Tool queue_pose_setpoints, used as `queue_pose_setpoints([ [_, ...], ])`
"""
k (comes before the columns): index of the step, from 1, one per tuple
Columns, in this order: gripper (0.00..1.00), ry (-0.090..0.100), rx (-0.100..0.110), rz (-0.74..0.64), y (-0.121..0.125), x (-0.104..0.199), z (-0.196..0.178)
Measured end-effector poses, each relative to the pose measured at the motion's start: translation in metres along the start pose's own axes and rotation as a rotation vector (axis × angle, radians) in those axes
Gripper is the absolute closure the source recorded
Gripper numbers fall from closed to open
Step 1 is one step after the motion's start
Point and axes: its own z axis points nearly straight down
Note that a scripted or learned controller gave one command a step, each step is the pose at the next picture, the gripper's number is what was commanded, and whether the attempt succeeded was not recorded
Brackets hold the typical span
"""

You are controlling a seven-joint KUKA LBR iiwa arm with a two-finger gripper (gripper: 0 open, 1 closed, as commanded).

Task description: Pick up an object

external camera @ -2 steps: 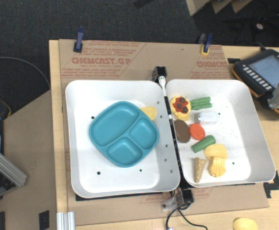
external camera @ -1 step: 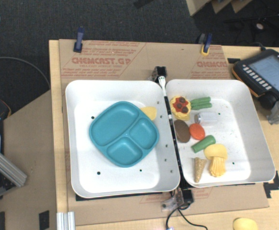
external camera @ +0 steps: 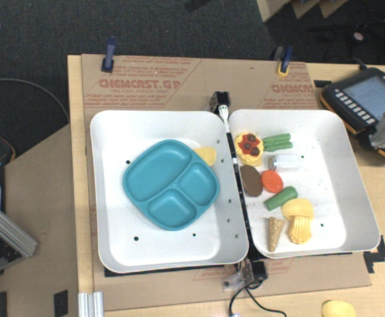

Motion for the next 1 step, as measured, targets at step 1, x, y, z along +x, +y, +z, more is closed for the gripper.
queue_pose_setpoints([
  [1, 1.00, 0.003, 0.016, 0.010, -0.0029, -0.0377, 0.0561],
])
